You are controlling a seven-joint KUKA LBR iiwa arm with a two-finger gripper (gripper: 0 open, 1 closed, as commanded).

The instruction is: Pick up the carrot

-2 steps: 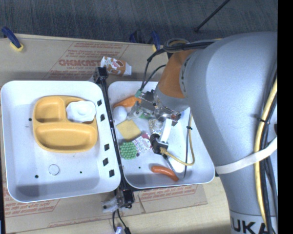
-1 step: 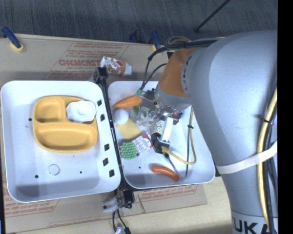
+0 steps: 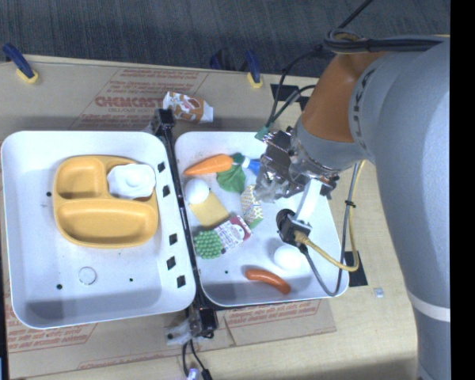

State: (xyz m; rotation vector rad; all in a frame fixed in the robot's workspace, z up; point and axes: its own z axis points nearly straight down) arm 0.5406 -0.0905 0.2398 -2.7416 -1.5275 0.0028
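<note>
Approach step: I am hovering my gripper [image 3: 267, 182] just right of the carrot [image 3: 209, 165], lying at the right bin's [image 3: 332, 279] upper left; grip state I cannot tell. Next comes a leftward shift.

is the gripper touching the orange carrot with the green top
Apart. The camera view shows the orange carrot with the green top lying in the right white bin, with bare bin floor between it and the gripper.
</note>
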